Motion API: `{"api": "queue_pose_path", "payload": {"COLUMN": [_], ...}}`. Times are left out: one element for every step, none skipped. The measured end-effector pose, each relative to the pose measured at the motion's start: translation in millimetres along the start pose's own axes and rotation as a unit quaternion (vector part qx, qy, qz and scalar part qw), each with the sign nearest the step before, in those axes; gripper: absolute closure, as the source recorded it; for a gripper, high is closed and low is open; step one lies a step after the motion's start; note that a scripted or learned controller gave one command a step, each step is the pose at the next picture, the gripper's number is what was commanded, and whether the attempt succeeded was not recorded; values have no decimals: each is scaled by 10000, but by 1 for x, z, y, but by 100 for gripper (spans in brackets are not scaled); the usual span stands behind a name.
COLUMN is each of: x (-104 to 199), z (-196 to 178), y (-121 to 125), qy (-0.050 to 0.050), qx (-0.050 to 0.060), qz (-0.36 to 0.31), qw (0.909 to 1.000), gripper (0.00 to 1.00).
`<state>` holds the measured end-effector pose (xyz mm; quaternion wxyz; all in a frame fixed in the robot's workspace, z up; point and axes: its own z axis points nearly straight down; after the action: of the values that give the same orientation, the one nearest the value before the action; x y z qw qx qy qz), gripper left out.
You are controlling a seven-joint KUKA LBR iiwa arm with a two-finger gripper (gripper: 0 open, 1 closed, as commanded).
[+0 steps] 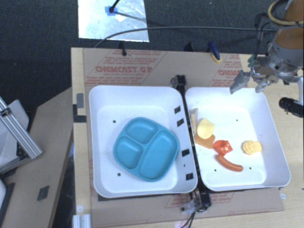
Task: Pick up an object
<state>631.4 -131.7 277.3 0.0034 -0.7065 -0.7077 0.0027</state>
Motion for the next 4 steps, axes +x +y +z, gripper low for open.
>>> {"api": "queue_pose_path", "payload": {"x": [0,7,8,6], "z": [-7,42,104,167], "y": [2,-5,-7,-10], "qy": [-8,-5,-3,-3], "qx": [-53,-36,-27,-25], "qz": [-10,-2,0,2], "qw": [10000,10000,10000,10000], "gripper": [0,0,0,0]}}
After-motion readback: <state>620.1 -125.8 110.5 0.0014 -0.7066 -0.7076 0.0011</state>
